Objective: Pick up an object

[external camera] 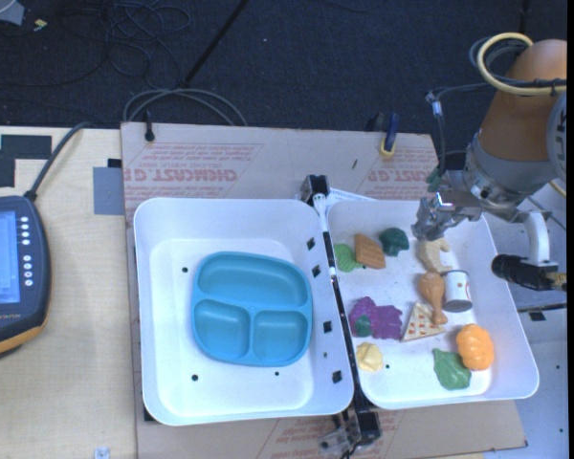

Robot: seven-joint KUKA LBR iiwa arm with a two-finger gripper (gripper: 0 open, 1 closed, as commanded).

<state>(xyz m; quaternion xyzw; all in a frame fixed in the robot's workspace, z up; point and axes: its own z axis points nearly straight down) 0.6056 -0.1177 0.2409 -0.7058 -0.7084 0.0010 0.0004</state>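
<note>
While the gripper (434,220) hangs low over the far part of the right bin (517,376), the step in hand is judged to be the approach to a grasp, with nothing yet seen between its parts; whether it stands wide or narrow cannot be told from this slanted view. The nearest candidate is taken to be the pale cream piece (434,253), which lies just on the near side of the gripper and seems almost under it. From that cream piece, a dark green broccoli piece (394,240) lies to the view's left, with a tan waffle piece (368,251) further left again. On the near side of the cream piece an orange drumstick (431,292) is seen, and a small white can (457,291) stands just beside it. A purple grape bunch (376,315), a pizza slice (421,325) and an orange pumpkin (474,345) lie nearer the front. A blue divided plate (252,308) rests in the left bin (163,256). A short descent onto the cream piece would be called for next, with care that the drumstick is not caught too.
</note>
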